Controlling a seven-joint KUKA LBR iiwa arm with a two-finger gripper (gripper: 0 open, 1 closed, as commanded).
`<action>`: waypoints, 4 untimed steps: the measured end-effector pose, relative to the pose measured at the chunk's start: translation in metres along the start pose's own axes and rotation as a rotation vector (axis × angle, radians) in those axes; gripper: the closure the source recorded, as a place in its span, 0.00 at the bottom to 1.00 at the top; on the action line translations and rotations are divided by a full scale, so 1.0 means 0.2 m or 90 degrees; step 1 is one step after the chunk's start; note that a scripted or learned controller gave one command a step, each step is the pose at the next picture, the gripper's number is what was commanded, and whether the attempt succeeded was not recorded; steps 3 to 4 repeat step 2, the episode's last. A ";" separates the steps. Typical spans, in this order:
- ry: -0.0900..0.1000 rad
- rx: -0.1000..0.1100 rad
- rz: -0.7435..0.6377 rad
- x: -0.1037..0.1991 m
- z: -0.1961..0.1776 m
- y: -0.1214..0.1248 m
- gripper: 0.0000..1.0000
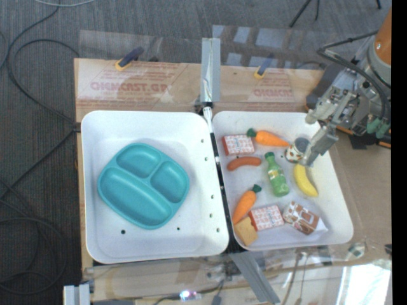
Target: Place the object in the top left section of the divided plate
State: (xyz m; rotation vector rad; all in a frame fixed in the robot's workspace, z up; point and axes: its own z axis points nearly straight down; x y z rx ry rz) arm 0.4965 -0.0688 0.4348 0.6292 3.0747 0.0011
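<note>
Teal divided plate (pixel 144 184) in left bin (pixel 95 234), sections bare. Right bin (pixel 337 230): 2 carrots, sausage (pixel 244 163), green bottle (pixel 276 175), banana (pixel 306 181), 3 small boxes. Hand (pixel 310 152) low at right bin's far right, touching small item (pixel 294 152) beside banana; finger opening: cannot tell.

One fixed camera sits above the bench and looks down at a slant, far enough back to take in the left bin (pixel 95 227) with the divided plate (pixel 144 184), the right bin (pixel 340 224), and grey carpet (pixel 38 94) beyond.
</note>
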 end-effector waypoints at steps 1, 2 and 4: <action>-0.002 -0.001 -0.002 0.00 -0.05 0.01 1.00; 0.002 0.001 -0.027 0.09 0.87 0.04 1.00; 0.002 0.001 -0.027 0.09 0.87 0.04 1.00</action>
